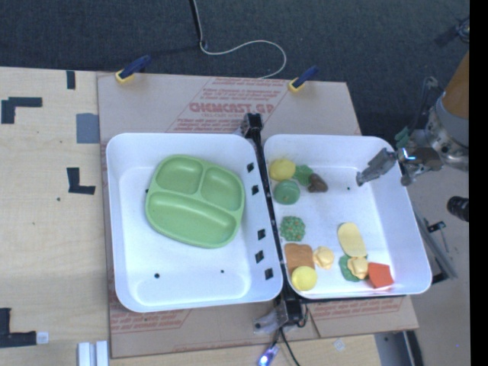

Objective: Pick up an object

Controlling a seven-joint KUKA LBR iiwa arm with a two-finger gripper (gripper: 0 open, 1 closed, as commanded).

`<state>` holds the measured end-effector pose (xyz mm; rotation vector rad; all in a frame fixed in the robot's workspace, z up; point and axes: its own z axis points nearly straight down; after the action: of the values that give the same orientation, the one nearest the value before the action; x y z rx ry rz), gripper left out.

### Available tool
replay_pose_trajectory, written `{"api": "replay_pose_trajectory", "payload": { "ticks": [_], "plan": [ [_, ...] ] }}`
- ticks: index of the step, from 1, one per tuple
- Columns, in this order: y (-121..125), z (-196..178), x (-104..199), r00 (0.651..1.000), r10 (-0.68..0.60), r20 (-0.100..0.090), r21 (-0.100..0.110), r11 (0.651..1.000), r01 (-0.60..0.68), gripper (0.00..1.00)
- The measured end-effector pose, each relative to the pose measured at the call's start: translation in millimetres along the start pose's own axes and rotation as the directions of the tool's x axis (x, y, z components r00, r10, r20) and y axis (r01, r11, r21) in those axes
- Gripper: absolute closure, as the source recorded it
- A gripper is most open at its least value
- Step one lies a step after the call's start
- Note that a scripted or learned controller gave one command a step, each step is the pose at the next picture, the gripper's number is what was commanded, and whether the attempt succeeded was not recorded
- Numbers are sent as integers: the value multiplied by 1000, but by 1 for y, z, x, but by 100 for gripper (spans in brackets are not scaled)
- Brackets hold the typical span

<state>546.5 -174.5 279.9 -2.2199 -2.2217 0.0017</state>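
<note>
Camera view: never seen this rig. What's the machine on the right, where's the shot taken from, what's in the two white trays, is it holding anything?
The picture comes from one fixed camera above the bench, looking down at a slant. The machine at the right edge is a robot arm, and its two-finger gripper hangs over the upper right rim of the right bin. Nothing is visible between its fingers.

The left bin holds a green divided plate. The right bin holds small toy foods: a yellow ball, a green round piece, a small brown piece, a green bumpy piece, a yellow oval and an orange block, among others. Both bins sit on a cardboard sheet.
</note>
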Motion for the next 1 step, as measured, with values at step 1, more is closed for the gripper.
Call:
{"api": "replay_pose_trajectory", "payload": {
  "ticks": [1],
  "plan": [
    [-10, -218, 47, 1000, -5, 4, -21, 1000, 5, 0]
  ]
}}
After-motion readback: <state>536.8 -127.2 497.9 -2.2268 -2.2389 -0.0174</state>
